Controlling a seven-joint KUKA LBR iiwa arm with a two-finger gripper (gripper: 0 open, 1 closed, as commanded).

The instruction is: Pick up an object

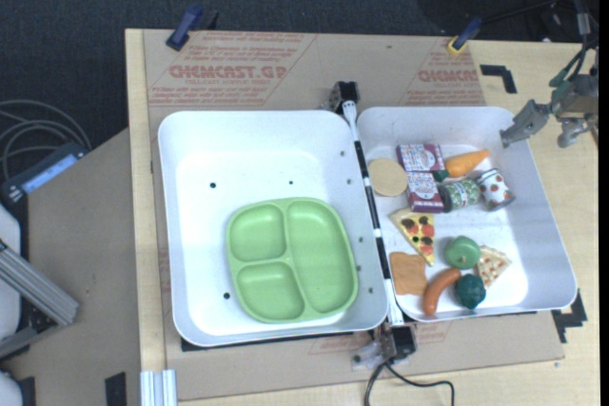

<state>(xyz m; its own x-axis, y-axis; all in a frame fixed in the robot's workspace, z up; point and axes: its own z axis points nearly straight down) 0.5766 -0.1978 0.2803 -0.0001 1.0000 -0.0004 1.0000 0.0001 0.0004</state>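
Two white bins [190,204] are counted. One green divided plate [288,259]. Two pizza slices [417,232], one carrot [466,163], one sausage [439,288], one green apple [462,252], one can [494,188].

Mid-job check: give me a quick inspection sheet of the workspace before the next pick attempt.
Surface: bench covered in brown printed board, bearing two white bins side by side, clamped at the back edge.
Job's things: right bin holds toy food: carrot, round cracker, small can, green bottle, two pizza slices, green apple, sausage, broccoli.
Clutter: green divided plate in the left bin.
Gripper: gripper at the right bin's far right corner, above the rim, nothing between its fingers.
Cables: black lead at the bench's front edge; grey cables on the floor, left.
Surroundings: dark carpet; metal rail lower left.
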